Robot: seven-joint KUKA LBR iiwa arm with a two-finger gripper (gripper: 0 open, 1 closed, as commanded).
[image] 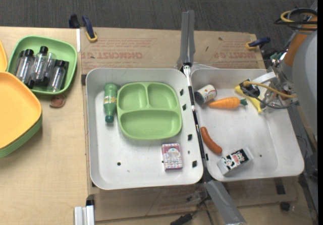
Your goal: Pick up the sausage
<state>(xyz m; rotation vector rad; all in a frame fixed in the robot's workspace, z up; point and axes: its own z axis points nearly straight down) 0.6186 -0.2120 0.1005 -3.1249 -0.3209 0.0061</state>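
"CHEMCITE"-like print on cardboard (pixel 151 47)

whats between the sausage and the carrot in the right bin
Nothing lies between them. In the camera view, bare white bin floor separates the sausage from the carrot above it.

The arm (pixel 308 62) is cut off by the right edge, and its pincer is lost among yellow cables (pixel 262 95). The orange plates (pixel 17 113) run off the left edge.
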